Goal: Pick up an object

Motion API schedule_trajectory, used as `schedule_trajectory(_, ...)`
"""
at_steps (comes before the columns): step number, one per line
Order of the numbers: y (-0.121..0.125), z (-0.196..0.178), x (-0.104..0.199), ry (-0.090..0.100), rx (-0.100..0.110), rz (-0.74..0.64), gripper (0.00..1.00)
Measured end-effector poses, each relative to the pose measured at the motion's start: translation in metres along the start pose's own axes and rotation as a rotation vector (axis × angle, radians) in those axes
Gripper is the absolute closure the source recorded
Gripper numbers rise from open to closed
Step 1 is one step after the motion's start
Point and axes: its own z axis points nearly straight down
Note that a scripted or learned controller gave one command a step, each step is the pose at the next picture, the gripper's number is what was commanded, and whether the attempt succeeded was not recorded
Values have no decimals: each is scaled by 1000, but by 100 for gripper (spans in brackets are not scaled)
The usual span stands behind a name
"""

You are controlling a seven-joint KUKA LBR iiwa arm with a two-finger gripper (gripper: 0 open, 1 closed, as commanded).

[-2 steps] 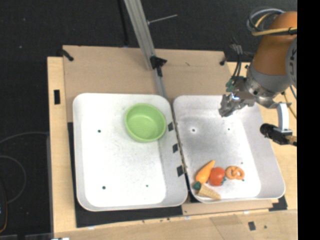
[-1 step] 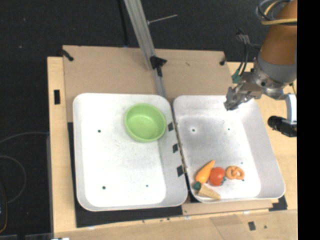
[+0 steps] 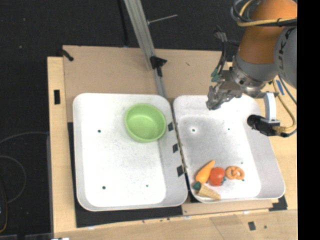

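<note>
Near edge of right bin (image 3: 265, 149): small cluster of toy food in the front corner. Pale cone-shaped piece (image 3: 209, 192) lying against the front rim, green bit at its left end, too small to identify. Orange carrot (image 3: 204, 172) tilted just behind it, touching a red tomato (image 3: 217, 176). Brown pretzel-like piece (image 3: 235, 172) just right of the tomato, apart from it by a sliver; shape hard to make out. Rest of that bin bare, speckled.

Left bin (image 3: 95, 154) beside it, rims touching along the middle. Green bowl (image 3: 145, 122) upright toward its far right area, well apart from the food cluster.

Farther back, hand (image 3: 216, 101) low over the far rim of the right bin, well apart from all toys, nothing seen between its fingers. Dark and blurred against the wrist; spread or pressed together, cannot tell. Black fitting with cable right of it over the bin's right rim. Grey and orange arm (image 3: 262, 29) above, cut off at the right edge.

Tan surface (image 3: 100, 66) beyond the bins, a slanted metal rail (image 3: 140, 26) rising from it, top cut off.
</note>
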Motion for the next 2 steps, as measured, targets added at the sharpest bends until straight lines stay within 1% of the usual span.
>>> schedule_trajectory(1,8,16,58,0,2,0,100)
schedule_trajectory(2,29,32,102,-1,0,1,100)
